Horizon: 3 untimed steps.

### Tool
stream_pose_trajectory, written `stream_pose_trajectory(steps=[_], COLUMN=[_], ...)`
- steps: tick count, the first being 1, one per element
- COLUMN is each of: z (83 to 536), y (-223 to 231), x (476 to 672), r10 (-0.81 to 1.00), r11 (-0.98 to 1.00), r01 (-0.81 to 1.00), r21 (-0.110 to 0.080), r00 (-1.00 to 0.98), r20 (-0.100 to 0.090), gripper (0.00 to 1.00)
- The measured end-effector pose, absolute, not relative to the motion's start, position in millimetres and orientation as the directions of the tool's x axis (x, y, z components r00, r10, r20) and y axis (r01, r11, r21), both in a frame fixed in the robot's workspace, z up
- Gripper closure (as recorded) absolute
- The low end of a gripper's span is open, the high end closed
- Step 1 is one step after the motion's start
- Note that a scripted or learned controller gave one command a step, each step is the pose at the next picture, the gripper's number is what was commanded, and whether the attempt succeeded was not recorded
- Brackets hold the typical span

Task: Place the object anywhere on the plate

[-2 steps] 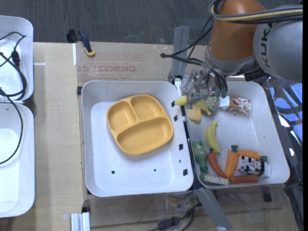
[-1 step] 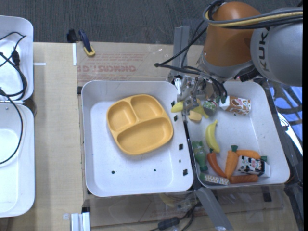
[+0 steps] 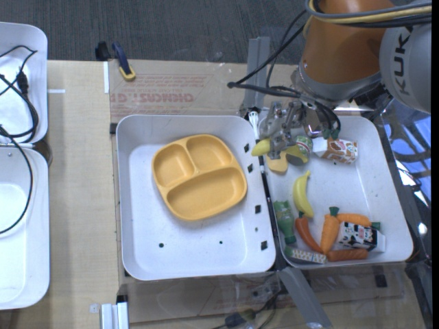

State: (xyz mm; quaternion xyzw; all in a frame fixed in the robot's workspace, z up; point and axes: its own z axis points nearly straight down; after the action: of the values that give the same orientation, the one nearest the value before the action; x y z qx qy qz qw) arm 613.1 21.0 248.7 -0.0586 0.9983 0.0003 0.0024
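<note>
Gripper (image 3: 282,137) hung low over the right white bin's (image 3: 391,184) upper-left corner; whether my fingers were apart, I couldn't tell. Small yellow plastic fruit piece (image 3: 261,147) lay just left of them. Matte yellow three-compartment plate (image 3: 199,177) sat further left, in the left white bin (image 3: 137,238).

Plate (image 3: 199,177) sits in the left bin (image 3: 137,252), toward its back; right bin (image 3: 394,204) holds the rest: banana (image 3: 302,195) mid-bin, carrot (image 3: 330,229) and milk carton (image 3: 358,236) at the front, gripper (image 3: 285,139) over the back-left corner
</note>
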Motion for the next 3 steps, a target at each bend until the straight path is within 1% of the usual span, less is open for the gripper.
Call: stream_pose_trajectory(steps=[1, 2, 3], z=[198.0, 237.2, 237.2], y=[22.4, 24.7, 24.7], x=[647.0, 613.8, 613.8], r10=[-0.327, -0.570, -0.571], r11=[0.945, 0.821, 0.821], r01=[-0.327, -0.570, -0.571], r21=[0.000, 0.000, 0.000], r00=[-0.945, -0.821, -0.821], r20=[-0.004, -0.004, -0.004], gripper=[1.00, 1.00, 0.00])
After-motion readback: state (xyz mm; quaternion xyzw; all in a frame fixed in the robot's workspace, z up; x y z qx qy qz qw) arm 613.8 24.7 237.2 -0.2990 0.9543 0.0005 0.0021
